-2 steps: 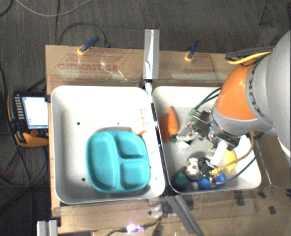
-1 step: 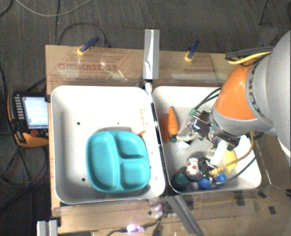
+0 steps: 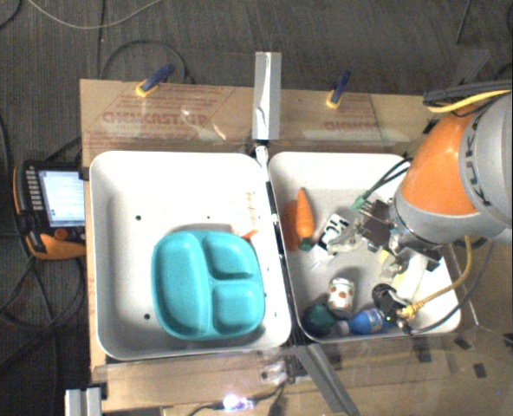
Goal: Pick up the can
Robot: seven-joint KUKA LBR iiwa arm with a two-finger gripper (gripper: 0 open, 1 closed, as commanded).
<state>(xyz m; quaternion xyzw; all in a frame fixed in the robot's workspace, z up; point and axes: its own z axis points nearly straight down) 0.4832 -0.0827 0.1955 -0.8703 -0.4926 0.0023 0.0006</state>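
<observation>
While perhaps touching nothing, claw [image 3: 353, 230] above can [image 3: 340, 294].

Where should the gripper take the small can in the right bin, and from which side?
Probably across the round body of the small white-and-orange can, coming from above. It seems to lie tipped on the floor of the right white bin; the dark green object and blue object crowd its near side, so fingers fit better on its left and right flanks.
</observation>
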